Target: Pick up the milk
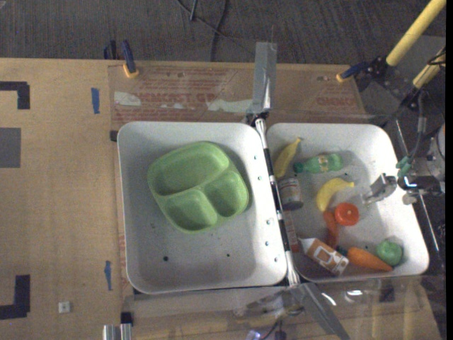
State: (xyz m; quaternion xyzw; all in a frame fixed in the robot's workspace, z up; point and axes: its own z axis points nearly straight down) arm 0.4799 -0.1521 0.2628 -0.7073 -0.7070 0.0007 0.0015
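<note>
A green divided plate lies in the left bin; bananas occupy the right bin.

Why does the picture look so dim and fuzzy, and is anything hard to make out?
In the camera view the light is low and soft. The right bin is greyer than the left one. The gripper is blurry and small. The milk carton's print is unreadable, and the floor at the top is dark.

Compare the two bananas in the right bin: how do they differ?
The upper banana lies against the bin's left wall, steeply slanted; the lower banana sits mid-bin, nearer level. The upper looks duller, greenish-yellow; the lower brighter yellow. Both are curved, similar in size, in the right bin.
</note>
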